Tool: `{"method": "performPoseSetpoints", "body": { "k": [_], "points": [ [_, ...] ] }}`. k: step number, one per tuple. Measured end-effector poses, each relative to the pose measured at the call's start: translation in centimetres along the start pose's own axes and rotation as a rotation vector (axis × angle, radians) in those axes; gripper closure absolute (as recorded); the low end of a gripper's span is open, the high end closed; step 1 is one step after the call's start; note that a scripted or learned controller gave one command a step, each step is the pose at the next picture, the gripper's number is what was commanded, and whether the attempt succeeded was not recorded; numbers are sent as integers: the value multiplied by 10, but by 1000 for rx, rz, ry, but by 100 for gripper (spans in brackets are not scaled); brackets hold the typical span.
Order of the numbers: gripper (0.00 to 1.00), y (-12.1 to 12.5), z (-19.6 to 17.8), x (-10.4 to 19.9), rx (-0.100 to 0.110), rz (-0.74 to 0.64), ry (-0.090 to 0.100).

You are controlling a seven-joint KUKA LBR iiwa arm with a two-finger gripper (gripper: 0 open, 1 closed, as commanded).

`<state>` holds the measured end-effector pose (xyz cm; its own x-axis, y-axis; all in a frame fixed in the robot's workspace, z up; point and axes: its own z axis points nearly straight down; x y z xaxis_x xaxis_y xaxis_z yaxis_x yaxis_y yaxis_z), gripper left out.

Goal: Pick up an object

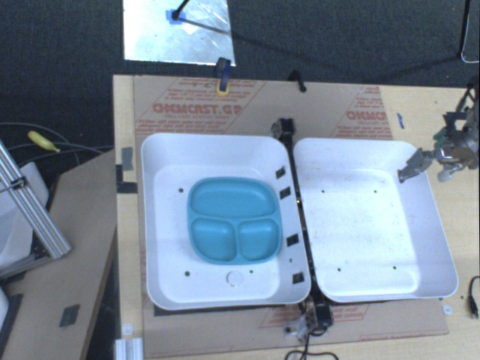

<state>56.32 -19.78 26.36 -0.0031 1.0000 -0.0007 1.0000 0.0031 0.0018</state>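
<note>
Lying in the left bin, blue tray (233, 220) sits well apart from fingers (426, 163) (grip unclear).

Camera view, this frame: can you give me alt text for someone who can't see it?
A blue divided plate lies in the left white bin of two side by side on a bench. The right bin has the arm's gripper at its upper right edge, far from the plate.

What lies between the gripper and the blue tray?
In the camera view, the gripper hangs at the right bin's far right edge; bare bin floor and the clipped divider separate it from the blue tray.
</note>
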Motion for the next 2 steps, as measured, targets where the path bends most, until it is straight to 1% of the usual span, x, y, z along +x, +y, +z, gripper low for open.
{"method": "performPoseSetpoints", "body": {
  "k": [1,2],
  "points": [
    [0,-34,120,-9,11,4,3],
    [0,-79,182,-8,3,4,1]
  ]
}}
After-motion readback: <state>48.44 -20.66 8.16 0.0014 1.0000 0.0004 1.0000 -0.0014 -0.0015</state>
